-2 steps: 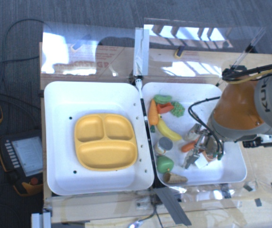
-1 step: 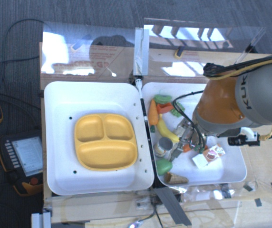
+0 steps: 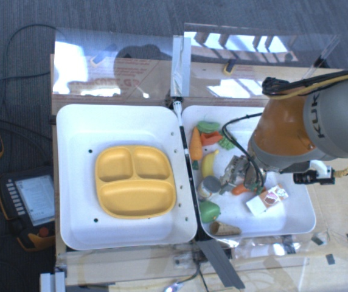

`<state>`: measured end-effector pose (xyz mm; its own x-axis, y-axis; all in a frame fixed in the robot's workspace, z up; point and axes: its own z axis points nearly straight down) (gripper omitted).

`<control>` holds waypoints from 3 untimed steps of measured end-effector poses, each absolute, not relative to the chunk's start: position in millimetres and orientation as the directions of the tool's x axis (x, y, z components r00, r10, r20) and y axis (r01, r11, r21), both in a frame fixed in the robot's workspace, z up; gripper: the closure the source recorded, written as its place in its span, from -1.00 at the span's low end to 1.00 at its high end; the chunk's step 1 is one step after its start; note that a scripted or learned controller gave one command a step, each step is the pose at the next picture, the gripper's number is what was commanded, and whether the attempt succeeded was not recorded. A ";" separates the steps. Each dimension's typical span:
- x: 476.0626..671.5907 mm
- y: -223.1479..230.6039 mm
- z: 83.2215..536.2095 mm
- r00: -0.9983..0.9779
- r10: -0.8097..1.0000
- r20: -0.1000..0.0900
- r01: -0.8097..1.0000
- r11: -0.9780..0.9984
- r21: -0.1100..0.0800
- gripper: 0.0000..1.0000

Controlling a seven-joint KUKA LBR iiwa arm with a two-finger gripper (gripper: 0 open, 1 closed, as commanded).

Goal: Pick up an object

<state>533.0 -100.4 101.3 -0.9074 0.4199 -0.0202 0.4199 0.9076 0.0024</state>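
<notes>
My gripper (image 3: 236, 176) hangs low over the middle of the right bin (image 3: 295, 224), below the arm's orange band. Toy food lies around it. A yellow banana (image 3: 209, 162) and a grey round piece (image 3: 208, 187) sit just to its left. A small orange-red piece (image 3: 240, 190) lies right beneath it. A white carton with red print (image 3: 267, 200) rests to its lower right. An orange carrot (image 3: 195, 143), a green piece (image 3: 208, 127) and a red-orange piece (image 3: 213, 138) lie along the bin's far left side. I cannot see anything held.
A green pepper-like piece (image 3: 208, 211) and a brown cone (image 3: 224, 229) lie at the right bin's near edge. The left bin (image 3: 76, 132) holds a yellow divided plate (image 3: 135, 181). A black cable (image 3: 238, 140) loops over the right bin. Clear panels stand behind both bins.
</notes>
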 end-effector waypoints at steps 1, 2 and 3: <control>556.5 -61.8 221.8 -0.925 0.380 -0.002 0.380 0.925 0.001 1.00; 556.4 -61.9 221.8 -0.925 0.380 -0.002 0.380 0.925 0.001 -1.00; 564.1 -98.1 130.6 -0.946 0.321 -0.041 0.321 0.947 0.009 -1.00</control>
